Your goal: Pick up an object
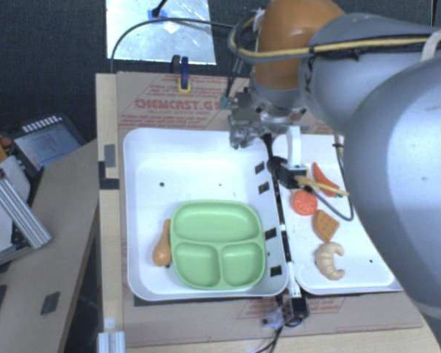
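Note:
My gripper (241,135) hangs over the far right corner of the left bin (143,197), close to the divider between the two bins, with nothing visible in it. A green three-part plate (217,245) lies in the left bin's near half. A tan and orange drumstick-shaped toy (162,245) rests against the plate's left side. The right bin (371,271) holds a red round slice (304,202), a red-orange strip (324,175), an orange waffle-like piece (325,226) and a pale croissant (330,260). The arm hides the right bin's far part.
The bulky grey arm (382,123) covers the upper right of the view. A cardboard sheet (169,103) lies under the bins, with a blue and yellow clamp (181,74) at its far edge. A metal rail (11,197) and a dark device (48,142) sit on the left.

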